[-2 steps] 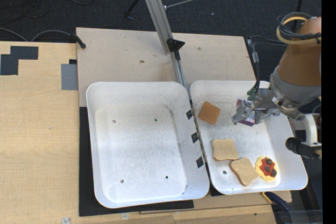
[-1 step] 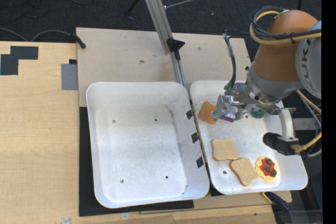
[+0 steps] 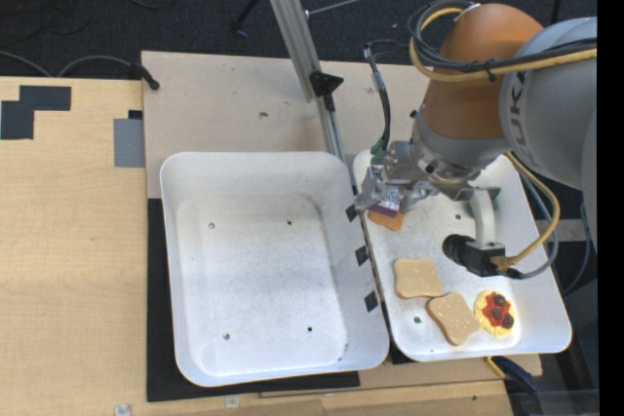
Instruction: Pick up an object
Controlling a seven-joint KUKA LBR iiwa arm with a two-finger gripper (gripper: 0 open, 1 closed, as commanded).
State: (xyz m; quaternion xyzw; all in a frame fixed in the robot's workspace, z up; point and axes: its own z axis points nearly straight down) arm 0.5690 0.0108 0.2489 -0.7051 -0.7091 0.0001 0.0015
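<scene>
The pincer (image 3: 387,200) hangs low over the upper left corner of the right bin (image 3: 546,326), just beside the seam where the two bins meet. Whether it is wide, narrow or gripping cannot be told, since the wrist and cabling cover its tips. Directly beneath it, toward five o'clock, an orange-brown block with a purple patch (image 3: 387,216) sits touching or just under the tool; it is not clear that the block is held.

Farther out toward five o'clock, a slice of toast (image 3: 418,278) lies flat on the bin floor, and a second slice of toast (image 3: 452,318) lies just beyond it, the two nearly touching at their corners. At three o'clock from that second slice is a round yellow piece topped with red and dark berries (image 3: 496,312), close beside it.

At nine o'clock from the pincer lies the left bin (image 3: 195,209). The grey arm with its orange band (image 3: 483,63) rises toward one o'clock. The pale bench (image 3: 224,102) extends behind both bins toward eleven o'clock.
</scene>
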